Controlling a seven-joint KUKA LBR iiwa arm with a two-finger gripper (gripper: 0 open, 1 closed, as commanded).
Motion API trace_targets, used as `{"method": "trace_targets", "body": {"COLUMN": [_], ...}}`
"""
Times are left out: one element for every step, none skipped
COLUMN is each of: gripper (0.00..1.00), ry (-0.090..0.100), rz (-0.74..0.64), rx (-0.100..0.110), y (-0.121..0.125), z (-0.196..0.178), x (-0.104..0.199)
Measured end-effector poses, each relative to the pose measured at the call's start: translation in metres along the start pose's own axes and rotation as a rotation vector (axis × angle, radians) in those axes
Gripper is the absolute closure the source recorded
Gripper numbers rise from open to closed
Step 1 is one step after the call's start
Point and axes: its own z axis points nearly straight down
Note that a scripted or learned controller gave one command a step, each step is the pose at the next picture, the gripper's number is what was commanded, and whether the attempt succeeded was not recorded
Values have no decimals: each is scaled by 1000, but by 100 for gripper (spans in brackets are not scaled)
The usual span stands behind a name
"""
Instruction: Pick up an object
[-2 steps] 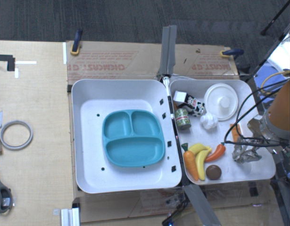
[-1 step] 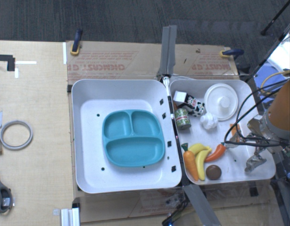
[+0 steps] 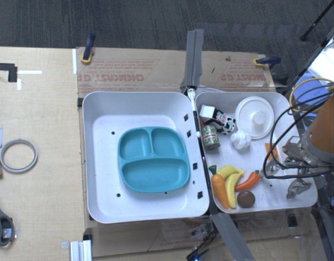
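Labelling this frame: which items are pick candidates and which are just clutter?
Pick candidates, right bin:
white round lid
green-labelled can
yellow toy banana
orange toy carrot
brown round toy

Lying about:
teal divided plate, left bin
grey tape ring
yellow clamp

This looks like a robotics lab, not a home. Two shallow white bins (image 3: 90, 162) sit side by side on sheets of cardboard (image 3: 134, 72) held down with clamps (image 3: 88, 48) on a pale wooden table (image 3: 36, 113). Loose cables (image 3: 297, 118) loop by the grey robot arm (image 3: 321, 140) at the right. A roll of tape (image 3: 17, 155) and scissors (image 3: 2, 227) lie to the left, and dark carpet (image 3: 156, 10) covers the floor beyond.
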Motion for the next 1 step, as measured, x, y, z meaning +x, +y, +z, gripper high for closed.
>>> {"method": "trace_targets", "body": {"gripper": [0], "ry": [0], "rz": [-18], "rx": [-1], "y": [18], "z": [0], "x": [-16]}}
